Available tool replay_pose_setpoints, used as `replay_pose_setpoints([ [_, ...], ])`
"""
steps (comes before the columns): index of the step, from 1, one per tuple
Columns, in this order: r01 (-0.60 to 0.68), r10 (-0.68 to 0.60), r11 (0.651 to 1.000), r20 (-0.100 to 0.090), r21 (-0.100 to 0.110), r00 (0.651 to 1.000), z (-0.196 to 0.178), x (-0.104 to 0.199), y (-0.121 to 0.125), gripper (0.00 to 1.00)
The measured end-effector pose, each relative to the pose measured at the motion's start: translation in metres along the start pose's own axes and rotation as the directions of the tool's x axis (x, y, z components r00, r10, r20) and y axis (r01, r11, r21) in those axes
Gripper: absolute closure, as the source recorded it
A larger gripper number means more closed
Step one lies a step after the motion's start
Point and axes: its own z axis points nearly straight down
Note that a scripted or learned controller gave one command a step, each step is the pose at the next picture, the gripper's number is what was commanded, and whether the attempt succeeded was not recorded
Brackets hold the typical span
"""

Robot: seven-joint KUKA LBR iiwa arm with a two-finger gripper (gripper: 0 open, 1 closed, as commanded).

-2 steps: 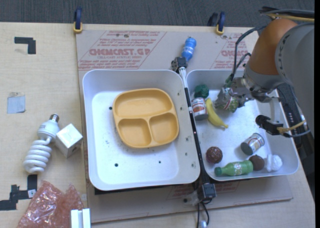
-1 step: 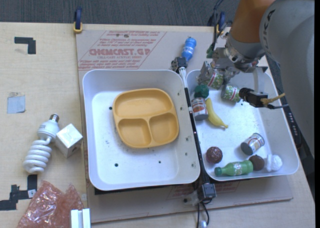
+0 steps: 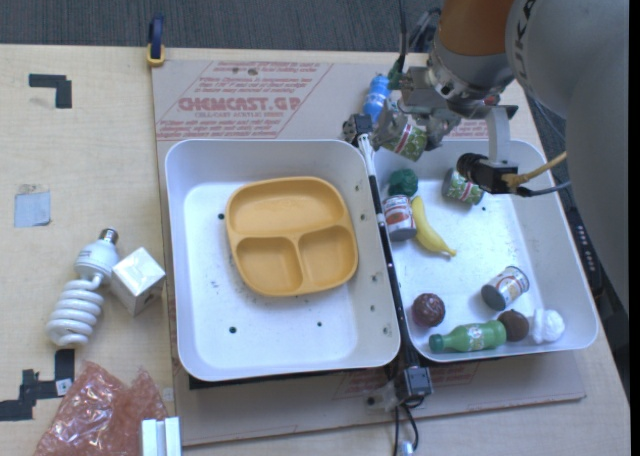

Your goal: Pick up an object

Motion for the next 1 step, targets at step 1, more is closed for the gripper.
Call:
replay_pose_setpoints([
  [1, -0.001, 0.001, 1.000, 0.000, 0.002, 1.000, 0.0190, 0.0892, -0.0480, 1.00],
])
